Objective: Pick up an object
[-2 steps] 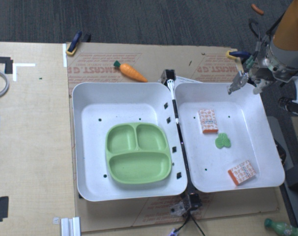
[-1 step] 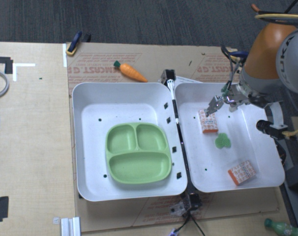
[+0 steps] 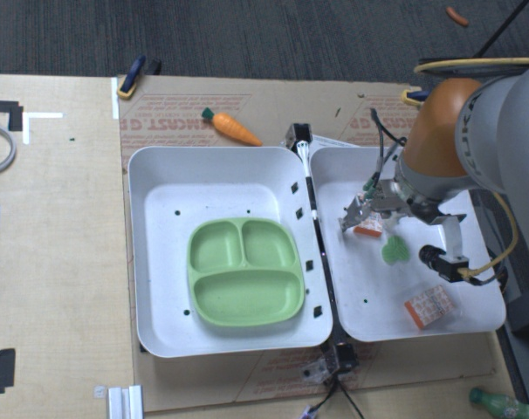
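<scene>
Two white bins, gripper low over a small orange-and-white item

One small orange-and-white item (image 3: 367, 229) lies in the right bin (image 3: 356, 308), toward its far left part. The gripper (image 3: 362, 214) sits right over it, at or touching its top; whether it is clenched or released cannot be told. Just right of the item rests a small green object (image 3: 395, 251). Nearer, toward the bin's right corner, lies an orange-and-white packet (image 3: 429, 306). The left bin (image 3: 160, 177) holds a green divided plate (image 3: 245, 271). Beyond the bins, a toy carrot (image 3: 232, 127) lies on the cardboard.
</scene>
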`<state>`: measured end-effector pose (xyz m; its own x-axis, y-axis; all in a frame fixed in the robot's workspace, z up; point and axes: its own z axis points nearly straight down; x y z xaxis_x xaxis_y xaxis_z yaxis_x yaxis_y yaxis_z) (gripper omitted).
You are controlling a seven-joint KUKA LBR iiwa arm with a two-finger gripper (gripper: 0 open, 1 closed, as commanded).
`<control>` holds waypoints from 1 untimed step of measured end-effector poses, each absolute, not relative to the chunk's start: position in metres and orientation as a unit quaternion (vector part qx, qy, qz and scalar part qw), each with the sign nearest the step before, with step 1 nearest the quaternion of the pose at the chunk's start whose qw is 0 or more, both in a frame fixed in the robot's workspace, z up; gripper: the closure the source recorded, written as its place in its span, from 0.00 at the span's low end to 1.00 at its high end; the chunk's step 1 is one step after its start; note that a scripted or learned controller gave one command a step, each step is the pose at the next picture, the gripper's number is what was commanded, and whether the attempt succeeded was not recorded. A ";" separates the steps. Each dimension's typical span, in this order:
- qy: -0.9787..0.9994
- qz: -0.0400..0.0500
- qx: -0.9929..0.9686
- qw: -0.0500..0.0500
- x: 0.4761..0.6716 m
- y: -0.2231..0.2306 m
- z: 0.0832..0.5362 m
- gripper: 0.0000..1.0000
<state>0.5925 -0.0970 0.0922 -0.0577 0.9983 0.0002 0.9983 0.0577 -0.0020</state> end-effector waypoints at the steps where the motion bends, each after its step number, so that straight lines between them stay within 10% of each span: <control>1: -0.726 0.001 -0.687 0.000 0.593 -0.098 0.102 1.00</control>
